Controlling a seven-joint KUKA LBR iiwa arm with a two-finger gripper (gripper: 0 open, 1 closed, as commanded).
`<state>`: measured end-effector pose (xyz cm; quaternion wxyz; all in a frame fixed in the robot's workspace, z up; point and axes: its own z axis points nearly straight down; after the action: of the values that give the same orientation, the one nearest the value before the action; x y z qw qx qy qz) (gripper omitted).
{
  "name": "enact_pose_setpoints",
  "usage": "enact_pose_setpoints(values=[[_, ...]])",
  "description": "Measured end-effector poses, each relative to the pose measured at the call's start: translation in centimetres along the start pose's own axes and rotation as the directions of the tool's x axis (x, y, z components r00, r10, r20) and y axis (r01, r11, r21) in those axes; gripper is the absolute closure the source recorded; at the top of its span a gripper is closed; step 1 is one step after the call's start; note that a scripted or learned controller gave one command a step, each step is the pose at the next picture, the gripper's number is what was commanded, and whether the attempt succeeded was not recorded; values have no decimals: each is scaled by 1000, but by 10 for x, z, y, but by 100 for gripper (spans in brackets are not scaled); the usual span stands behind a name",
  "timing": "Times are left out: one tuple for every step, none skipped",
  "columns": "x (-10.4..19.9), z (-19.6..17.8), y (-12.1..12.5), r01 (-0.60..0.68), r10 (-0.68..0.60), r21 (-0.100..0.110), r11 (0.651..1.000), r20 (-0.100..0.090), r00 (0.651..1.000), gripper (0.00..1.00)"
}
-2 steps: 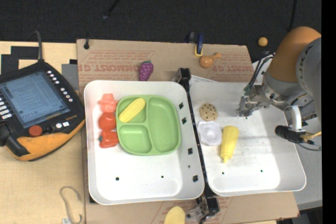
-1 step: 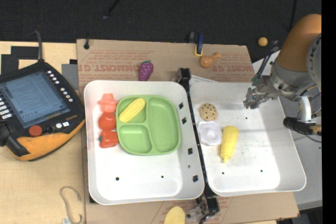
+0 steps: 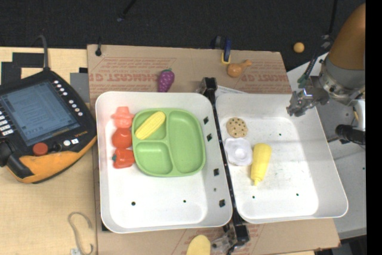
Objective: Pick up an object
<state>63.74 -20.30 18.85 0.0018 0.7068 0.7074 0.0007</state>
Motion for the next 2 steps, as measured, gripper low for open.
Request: enact_pose_setpoints(values=[[-2, -42, 0, -2, 2, 0, 1000, -1, 1000, 100], [34, -35, -36, 0, 0, 8, 1000, -4, 1000, 100]])
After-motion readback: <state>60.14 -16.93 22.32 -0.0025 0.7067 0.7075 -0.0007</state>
